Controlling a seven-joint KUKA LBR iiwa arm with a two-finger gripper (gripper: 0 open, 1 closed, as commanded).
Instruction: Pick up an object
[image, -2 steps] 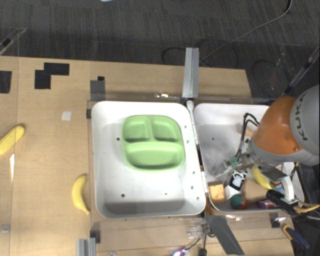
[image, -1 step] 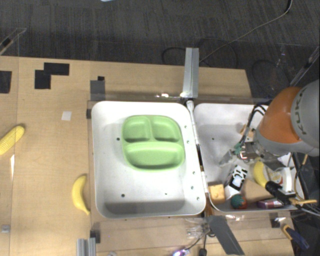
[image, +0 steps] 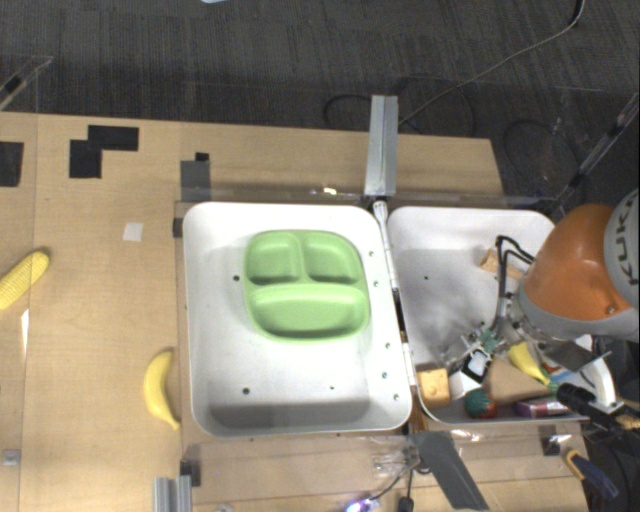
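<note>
The arm is leaning in from the right over the right bin (image: 440, 240), its gripper (image: 478, 352) lowered among the clutter at the bin's near side; whether it is gripping anything, I cannot tell. A tan block (image: 433, 384), a yellow banana-like piece (image: 525, 361) and a green ball (image: 479, 403) are lying close around it, while a green divided plate (image: 305, 283) is sitting in the left bin (image: 215, 330).

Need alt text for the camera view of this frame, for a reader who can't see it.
The grey arm with an orange band reaches into the right bin, its pincer low among small items at the bin's near side. The left bin holds a green divided tray; a banana lies on the bench outside.
</note>
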